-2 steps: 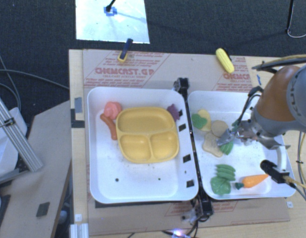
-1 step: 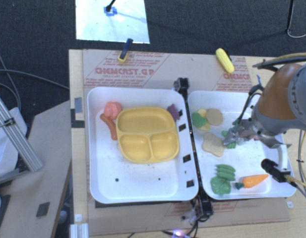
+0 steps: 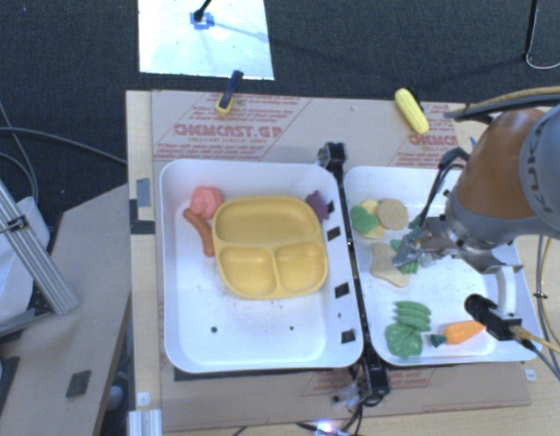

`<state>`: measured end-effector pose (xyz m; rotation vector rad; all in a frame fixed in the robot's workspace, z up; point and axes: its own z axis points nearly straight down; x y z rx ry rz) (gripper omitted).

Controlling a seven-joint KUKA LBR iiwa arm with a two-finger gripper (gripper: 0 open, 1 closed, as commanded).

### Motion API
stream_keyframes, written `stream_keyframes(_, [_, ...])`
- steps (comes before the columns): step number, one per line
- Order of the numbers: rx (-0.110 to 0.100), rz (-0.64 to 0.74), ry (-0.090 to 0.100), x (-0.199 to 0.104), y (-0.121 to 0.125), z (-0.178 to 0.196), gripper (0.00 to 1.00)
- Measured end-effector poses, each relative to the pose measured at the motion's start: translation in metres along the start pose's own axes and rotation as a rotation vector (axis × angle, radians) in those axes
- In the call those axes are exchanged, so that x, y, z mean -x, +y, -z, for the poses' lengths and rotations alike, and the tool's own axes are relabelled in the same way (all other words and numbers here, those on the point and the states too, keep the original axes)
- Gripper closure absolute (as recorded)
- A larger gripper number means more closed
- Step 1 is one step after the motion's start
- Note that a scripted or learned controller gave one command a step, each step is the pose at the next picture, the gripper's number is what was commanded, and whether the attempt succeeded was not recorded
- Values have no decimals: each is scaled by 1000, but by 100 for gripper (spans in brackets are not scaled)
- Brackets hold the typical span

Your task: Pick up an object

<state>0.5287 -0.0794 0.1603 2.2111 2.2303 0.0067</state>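
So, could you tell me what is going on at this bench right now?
The grey arm with the orange band reaches in from the right, its gripper low over the right white bin, just above a pale beige flat toy piece. An orange toy carrot and green toy pea pods lie nearer the front. The left white bin holds a yellow divided plastic tray.

The yellow tray [image 3: 266,245] hides part of the purple toy [image 3: 318,205].
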Motion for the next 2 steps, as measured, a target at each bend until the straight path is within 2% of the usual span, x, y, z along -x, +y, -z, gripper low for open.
stream_keyframes(1, [-4, 0, 0, -47, -43, 25, 100])
stream_keyframes(2, [6, 4, 2, -119, -18, 99, 100])
